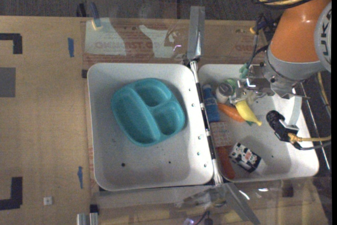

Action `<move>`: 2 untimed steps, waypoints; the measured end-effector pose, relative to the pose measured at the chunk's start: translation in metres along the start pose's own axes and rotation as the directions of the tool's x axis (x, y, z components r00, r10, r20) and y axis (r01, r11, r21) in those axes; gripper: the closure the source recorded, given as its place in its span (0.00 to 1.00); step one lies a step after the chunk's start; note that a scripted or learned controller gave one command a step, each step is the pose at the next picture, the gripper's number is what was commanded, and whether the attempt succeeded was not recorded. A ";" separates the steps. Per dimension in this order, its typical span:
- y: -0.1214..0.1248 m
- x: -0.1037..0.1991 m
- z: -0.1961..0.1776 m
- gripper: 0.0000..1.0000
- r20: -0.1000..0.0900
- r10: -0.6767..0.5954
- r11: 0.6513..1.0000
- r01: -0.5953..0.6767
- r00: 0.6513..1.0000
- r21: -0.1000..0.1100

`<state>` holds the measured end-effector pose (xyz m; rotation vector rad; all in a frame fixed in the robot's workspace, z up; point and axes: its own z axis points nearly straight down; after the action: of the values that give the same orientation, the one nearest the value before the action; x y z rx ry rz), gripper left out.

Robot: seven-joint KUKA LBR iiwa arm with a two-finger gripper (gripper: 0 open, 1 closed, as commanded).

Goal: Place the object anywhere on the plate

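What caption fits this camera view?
Arm's gripper above right-bin clutter; teal plate waits in left bin.

Plate [148, 111] in left bin [100, 166], banana [247, 113] beside carrot [231, 111] in right bin [300, 163]

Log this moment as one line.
plate: left bin, bare | hand: over right bin, above banana and carrot | placement: not done

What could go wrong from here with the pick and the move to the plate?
1. The banana, carrot and blue tube lie packed together in the right bin, under the gripper; a grasp could catch two or nudge them.
2. The divider between the bins stands in the way to the teal plate; a low carry could clip it.
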<state>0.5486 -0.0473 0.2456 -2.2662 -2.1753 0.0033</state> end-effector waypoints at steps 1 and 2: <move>0.016 0.094 0.023 1.00 -0.001 -0.050 0.999 0.050 0.999 -0.002; 0.046 0.180 0.047 1.00 -0.001 -0.155 0.988 0.155 0.988 -0.004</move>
<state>0.6017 0.1302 0.1984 -2.0917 -2.3461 -0.0026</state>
